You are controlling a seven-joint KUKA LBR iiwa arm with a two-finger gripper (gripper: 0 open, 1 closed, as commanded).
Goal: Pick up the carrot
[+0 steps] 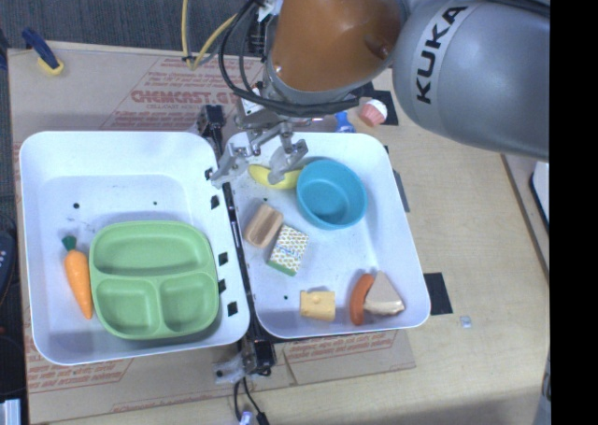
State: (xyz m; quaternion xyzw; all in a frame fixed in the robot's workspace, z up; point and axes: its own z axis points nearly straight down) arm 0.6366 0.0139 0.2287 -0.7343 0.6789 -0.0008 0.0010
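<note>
Camera view puts the carrot (78,281) at your far left, lying along the left bin's (37,162) left wall, green top pointing up-frame, just beside the green divided plate (154,278). Cross the divider and you find the right bin (397,227) holding a bread-coloured block (263,225), a patterned cube (290,250), a cheese wedge (318,304), a sausage (360,297) touching a sandwich slice (383,297), and a blue bowl (331,192). The gripper (266,160) hangs over that bin's upper left corner, above a yellow piece (280,176); you cannot tell how wide its fingers stand.
</note>
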